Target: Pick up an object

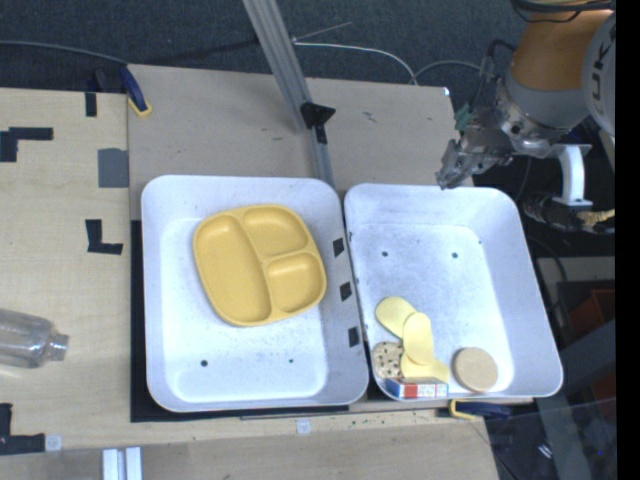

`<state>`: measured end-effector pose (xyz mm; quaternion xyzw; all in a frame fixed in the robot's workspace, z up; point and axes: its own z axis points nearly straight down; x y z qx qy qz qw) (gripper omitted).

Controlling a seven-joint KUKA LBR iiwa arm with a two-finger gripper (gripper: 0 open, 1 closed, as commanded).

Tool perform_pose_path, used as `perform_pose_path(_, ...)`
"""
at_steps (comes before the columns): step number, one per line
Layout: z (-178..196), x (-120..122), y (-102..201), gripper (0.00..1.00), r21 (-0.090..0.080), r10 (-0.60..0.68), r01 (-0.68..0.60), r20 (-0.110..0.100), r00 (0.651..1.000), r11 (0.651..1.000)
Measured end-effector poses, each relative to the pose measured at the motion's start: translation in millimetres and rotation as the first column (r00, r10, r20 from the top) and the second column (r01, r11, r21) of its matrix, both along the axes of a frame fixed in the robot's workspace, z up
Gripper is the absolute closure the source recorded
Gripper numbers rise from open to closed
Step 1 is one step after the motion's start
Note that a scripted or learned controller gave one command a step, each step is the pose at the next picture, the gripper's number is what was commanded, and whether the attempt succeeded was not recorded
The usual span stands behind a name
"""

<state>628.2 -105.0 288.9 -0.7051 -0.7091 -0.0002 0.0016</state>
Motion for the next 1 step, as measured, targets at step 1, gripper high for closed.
perform_pose_path(1, -44.9, 26.4, -17.1, 1.00, -0.005, -0.005, 0.005, -0.002, 1.000, 1.000)
